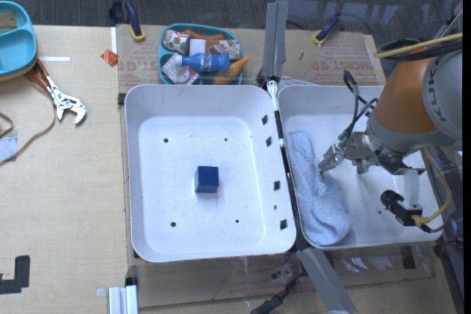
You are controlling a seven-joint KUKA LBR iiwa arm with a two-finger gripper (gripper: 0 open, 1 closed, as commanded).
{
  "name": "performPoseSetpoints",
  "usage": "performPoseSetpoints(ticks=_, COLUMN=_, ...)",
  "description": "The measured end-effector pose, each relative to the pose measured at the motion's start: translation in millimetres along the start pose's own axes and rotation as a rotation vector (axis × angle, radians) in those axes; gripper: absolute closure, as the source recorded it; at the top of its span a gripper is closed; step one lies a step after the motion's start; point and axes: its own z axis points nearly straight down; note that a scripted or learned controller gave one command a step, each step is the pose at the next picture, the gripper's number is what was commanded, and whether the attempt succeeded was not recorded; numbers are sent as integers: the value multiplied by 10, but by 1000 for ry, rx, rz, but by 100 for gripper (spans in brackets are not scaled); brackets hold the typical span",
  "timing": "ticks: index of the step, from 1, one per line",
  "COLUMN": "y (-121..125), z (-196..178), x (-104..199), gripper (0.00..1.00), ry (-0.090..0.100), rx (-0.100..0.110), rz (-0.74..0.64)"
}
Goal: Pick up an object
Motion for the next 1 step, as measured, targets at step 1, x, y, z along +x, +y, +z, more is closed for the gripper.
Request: performPoseSetpoints(ticks=1, y=-148, z=75, x=76, gripper=0, ry=-1, rx=-1, rz=-14)
